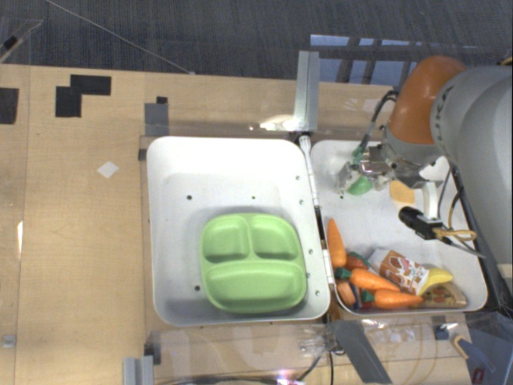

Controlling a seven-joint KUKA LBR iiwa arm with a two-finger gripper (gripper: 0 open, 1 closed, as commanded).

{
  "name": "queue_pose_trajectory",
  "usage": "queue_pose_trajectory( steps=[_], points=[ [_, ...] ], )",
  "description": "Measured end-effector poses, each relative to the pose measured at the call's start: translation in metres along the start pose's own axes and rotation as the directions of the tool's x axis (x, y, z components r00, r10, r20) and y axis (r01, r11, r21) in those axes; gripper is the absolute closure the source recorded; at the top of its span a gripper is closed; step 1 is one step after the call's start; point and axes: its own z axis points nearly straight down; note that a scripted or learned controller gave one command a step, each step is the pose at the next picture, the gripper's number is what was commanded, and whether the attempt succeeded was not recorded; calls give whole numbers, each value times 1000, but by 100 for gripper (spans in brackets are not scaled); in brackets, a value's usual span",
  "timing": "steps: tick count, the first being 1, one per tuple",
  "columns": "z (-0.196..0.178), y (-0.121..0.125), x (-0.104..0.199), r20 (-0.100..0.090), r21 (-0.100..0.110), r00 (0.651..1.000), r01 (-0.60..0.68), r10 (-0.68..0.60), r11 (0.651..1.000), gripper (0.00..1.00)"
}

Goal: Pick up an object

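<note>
My gripper (357, 175) is low in the back of the right bin (377, 227), reaching in from the right. A small green object (361, 187) lies right at its tip, partly covered by it; I cannot tell whether it is held. A pale orange block (402, 192) rests just to the right of the gripper. Along the bin's front lie several orange carrots (370, 280), one of them (336, 243) against the left wall. A printed snack packet (403, 271) and a yellow piece (438, 278) lie at the front right.
The left bin (184, 175) holds a green divided plate (253, 261) in its front half. A metal divider (314, 207) separates the two bins. The grey arm with its orange band (425, 95) hangs over the right bin's back right corner.
</note>
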Motion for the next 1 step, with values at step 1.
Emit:
queue_pose_trajectory(
  steps=[1],
  points=[
    [2, 29, 4, 0, 3, 999, -34, 34, 999, 0]
  ],
)
